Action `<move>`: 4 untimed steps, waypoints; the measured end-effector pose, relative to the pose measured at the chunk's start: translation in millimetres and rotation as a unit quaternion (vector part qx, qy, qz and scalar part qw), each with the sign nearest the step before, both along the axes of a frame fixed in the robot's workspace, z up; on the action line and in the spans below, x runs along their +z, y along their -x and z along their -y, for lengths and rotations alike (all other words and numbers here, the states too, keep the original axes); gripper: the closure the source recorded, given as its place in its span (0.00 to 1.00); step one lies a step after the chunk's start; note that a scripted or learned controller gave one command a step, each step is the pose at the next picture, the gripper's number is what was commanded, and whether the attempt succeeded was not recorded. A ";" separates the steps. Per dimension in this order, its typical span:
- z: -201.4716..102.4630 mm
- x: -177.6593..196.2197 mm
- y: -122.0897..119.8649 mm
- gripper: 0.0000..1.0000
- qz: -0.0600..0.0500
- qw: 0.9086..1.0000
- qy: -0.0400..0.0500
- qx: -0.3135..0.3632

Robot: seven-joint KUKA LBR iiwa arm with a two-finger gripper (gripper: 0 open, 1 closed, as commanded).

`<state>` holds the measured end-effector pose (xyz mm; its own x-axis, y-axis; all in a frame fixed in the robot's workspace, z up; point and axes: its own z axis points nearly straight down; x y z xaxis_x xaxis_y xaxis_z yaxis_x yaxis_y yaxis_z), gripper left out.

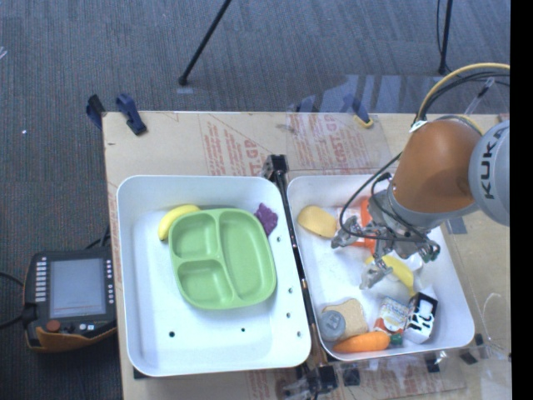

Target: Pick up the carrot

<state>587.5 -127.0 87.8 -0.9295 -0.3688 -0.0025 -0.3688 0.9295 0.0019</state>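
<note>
My arm [445, 169] reaches in from the right over the right bin [462, 311]. In the left bin [137, 307] a green divided plate [223, 257] lies with a banana [176, 218] at its far left edge. My gripper [381, 255] hangs above the middle of the right bin; I cannot tell how wide it stands or whether it holds anything. The carrot [363, 342] lies at that bin's near edge, apart from my gripper, just beside a slice of bread [343, 316].
</note>
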 end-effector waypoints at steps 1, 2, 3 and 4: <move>26.6 1.4 -55.8 0.00 0.003 1.000 0.000 -0.014; 42.4 -0.3 10.8 0.00 -0.001 1.000 0.000 -0.023; 34.5 1.2 -58.8 0.00 0.002 0.993 -0.001 -0.116; 5.2 0.9 -58.2 0.00 0.001 0.991 -0.001 -0.137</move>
<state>645.7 -132.3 88.7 -0.9948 -0.1022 -0.0045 -0.1022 0.9948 0.0034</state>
